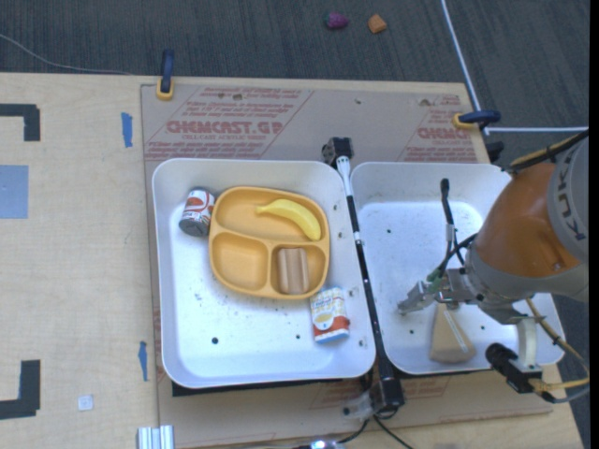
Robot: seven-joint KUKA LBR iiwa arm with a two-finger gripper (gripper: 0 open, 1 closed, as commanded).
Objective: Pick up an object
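Note:
In the right bin (402,199), a tan wedge-shaped block (450,338) lies near the front wall. My gripper (418,298) hangs low over the bin floor, just left of and above the block's tip. The orange-banded wrist (529,227) hides what lies behind it. In the left bin (178,288) a yellow divided plate (239,255) holds a banana (292,216) and a brown cylinder (293,270). A small can (196,211) lies beside the plate's left rim. A small juice carton (329,313) stands in front of the plate.
A black cable (447,215) runs down into the right bin toward the wrist. Clamps sit at the board's far corners, one blue and yellow (166,75), one at the right (475,118). A black mount (337,150) stands between the bins at the back.

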